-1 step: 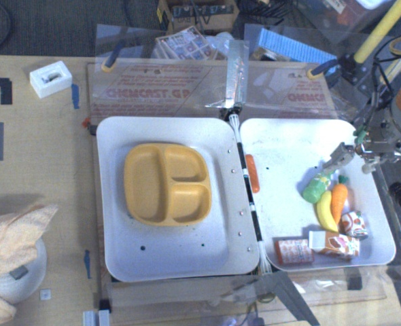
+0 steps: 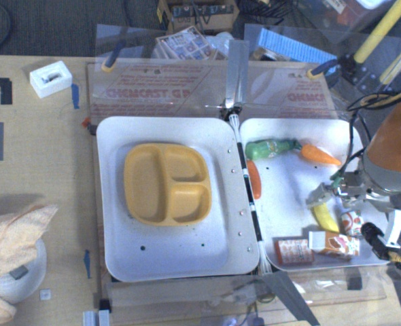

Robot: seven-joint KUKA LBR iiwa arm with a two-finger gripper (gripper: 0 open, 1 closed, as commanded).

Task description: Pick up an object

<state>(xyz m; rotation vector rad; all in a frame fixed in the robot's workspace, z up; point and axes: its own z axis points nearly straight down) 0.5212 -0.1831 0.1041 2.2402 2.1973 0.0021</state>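
Banana (image 2: 324, 217), small and yellow, lies in the right bin (image 2: 282, 202) just below the gripper (image 2: 333, 190), very near its tip, and I cannot tell if they touch. Whether the gripper is open or closed also cannot be told; nothing is seen held in it. Just to the right of the gripper a small red and white can (image 2: 351, 223) stands beside the banana. Below the gripper, near the front wall of the bin, lie a red packet (image 2: 295, 251) and an orange and white box (image 2: 336, 244). Above the gripper lies an orange carrot (image 2: 319, 155), and to the left of that a green bottle (image 2: 271, 148). Far left of the gripper, the left bin (image 2: 112, 202) holds a yellow divided tray (image 2: 166, 183).
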